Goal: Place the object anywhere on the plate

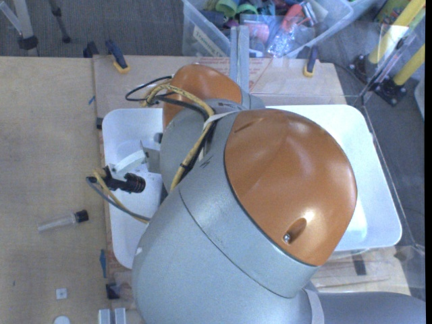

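The grey and orange arm point(256, 201) covers most of the camera view and reaches over the left white bin point(121, 133). Its wrist end with black cables point(125, 181) hangs above that bin's left part. The gripper's tips are hidden under the arm's body. The plate and the object are hidden from the camera.
The right white bin point(378, 201) shows at its right rim beside the arm. A clear tub of colourful toys point(270, 12) stands behind the bench. Blue clamps point(116, 58) hold the board's back edge. A small grey tool point(61, 221) lies on the wooden table left of the bins.
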`<state>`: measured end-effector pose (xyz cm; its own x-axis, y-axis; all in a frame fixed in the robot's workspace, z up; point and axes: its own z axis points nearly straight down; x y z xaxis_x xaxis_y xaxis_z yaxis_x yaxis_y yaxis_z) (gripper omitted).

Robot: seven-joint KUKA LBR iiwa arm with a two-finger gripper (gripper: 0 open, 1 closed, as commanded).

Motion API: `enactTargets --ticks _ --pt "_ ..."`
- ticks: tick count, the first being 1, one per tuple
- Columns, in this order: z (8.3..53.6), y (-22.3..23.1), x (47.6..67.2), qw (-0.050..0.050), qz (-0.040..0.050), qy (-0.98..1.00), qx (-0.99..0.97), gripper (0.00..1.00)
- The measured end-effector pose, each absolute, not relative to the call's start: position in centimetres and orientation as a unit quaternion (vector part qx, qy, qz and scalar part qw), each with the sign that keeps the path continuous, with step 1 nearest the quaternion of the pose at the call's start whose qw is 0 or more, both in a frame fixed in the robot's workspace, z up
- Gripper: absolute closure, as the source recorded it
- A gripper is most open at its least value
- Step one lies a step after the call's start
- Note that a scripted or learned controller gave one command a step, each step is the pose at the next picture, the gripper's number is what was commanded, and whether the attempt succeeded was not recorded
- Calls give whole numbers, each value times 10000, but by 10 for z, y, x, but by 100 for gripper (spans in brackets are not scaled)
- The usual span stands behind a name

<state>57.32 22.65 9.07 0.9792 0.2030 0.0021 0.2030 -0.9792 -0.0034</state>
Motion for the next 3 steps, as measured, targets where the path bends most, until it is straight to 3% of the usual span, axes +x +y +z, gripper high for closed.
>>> enactTargets --ticks 1,2,3 --pt "98 227 495 19 21 -1118 -9937 0" --pt "108 228 495 22 21 -1131 -9936 100" --pt "155 225 510 2 31 -2682 -9634 100"
